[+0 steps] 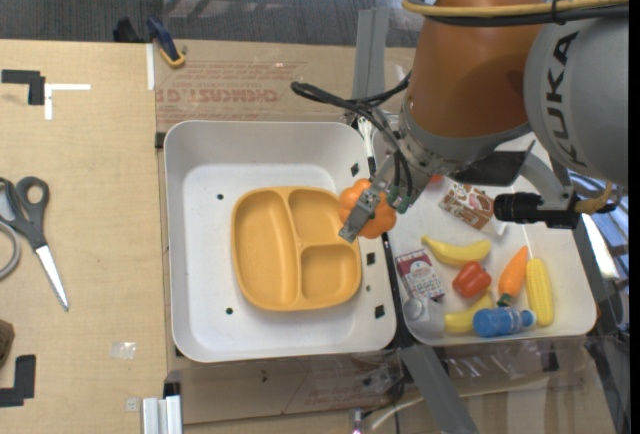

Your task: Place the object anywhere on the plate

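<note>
Fingers [368, 210] of mine are pinching the orange object [362, 202] between them, hovering at the yellow plate's [295, 248] right rim. I am carrying it over; next I should shift left, lower, then let go.

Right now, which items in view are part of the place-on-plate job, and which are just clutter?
Part of the job:
- gripper, fingers closed on the orange fruit
- yellow divided plate, in the left bin

Just lying about:
- in the right bin: banana, red pepper, carrot, corn cob, blue bottle, snack packet
- on the bench: scissors
</note>
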`<action>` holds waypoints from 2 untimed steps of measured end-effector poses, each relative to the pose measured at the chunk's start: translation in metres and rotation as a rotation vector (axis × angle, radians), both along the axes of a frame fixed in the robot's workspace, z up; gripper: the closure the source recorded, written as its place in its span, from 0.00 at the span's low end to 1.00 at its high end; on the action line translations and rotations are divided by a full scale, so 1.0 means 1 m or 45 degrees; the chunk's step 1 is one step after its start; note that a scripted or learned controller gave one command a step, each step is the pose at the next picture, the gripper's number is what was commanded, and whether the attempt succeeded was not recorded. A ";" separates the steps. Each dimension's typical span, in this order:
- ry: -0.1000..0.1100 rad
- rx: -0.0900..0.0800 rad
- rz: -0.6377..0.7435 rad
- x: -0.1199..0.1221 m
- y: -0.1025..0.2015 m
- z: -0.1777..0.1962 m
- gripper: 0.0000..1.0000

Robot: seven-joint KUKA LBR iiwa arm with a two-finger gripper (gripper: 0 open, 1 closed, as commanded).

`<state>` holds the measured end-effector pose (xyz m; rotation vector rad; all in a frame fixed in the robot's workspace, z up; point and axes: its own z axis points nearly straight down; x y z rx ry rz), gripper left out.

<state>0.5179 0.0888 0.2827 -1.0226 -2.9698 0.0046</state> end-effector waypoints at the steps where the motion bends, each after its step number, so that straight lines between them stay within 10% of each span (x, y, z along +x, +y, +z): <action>1: 0.000 0.000 0.000 0.000 0.000 0.000 0.00; 2: 0.000 0.003 0.332 0.036 0.036 -0.155 0.00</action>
